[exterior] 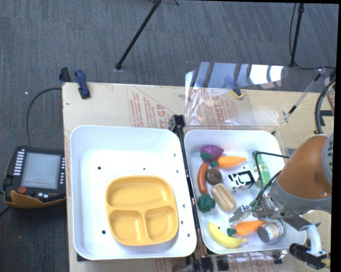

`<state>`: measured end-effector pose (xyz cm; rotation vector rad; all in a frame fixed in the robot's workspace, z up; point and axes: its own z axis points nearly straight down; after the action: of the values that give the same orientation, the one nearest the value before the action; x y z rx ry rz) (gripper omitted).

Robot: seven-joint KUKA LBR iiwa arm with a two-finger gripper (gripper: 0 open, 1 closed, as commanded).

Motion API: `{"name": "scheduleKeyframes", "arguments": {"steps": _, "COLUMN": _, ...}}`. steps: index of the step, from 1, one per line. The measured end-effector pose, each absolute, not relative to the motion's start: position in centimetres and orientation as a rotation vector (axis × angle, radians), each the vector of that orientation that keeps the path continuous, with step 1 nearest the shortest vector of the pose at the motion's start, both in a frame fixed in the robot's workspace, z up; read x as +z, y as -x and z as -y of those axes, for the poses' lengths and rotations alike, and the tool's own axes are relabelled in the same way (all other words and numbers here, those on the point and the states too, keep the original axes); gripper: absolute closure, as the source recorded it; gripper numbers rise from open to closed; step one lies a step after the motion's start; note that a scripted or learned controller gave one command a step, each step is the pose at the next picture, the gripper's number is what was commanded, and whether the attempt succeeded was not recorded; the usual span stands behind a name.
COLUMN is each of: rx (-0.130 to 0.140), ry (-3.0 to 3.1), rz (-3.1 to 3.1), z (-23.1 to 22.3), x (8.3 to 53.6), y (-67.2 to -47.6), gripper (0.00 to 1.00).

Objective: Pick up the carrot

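Two orange carrots with green tops lie in the right bin (192, 161). One carrot (232, 161) rests near the bin's far side, beside a purple eggplant (212, 152). The other carrot (249, 227) lies near the front edge, between a yellow banana (223, 236) and a small can (270, 231). My gripper (251, 211) hangs low over the bin, just above and touching or nearly touching this front carrot. The arm's orange band (308, 176) covers the bin's right side, so I cannot tell whether the carrot is gripped.
The right bin also holds a red sausage (202, 177), a tan bun (223, 197), a green broccoli piece (206, 203), a white card (241, 178) and a green bottle (263, 168). In the left bin (86, 157) sits a yellow divided plate (141, 209).
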<state>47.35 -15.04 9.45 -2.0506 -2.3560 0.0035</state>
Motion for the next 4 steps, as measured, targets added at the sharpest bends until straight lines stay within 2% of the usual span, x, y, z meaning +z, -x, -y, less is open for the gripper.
{"name": "scheduleKeyframes", "arguments": {"steps": 1, "rx": 0.000, "ry": 1.664, "rz": 2.655, "z": 13.3, "x": 8.6, "y": -47.5, "gripper": 0.00}}
{"name": "scheduleKeyframes", "arguments": {"steps": 2, "rx": 0.000, "ry": 1.670, "rz": 2.645, "z": 13.3, "x": 9.5, "y": -47.5, "gripper": 1.00}}
{"name": "scheduleKeyframes", "arguments": {"steps": 3, "rx": 0.001, "ry": 1.942, "rz": 2.462, "z": 8.8, "x": 12.4, "y": -47.5, "gripper": 1.00}}
{"name": "scheduleKeyframes", "arguments": {"steps": 4, "rx": 0.005, "ry": 1.937, "rz": 2.457, "z": 8.9, "x": 13.2, "y": -47.4, "gripper": 1.00}}
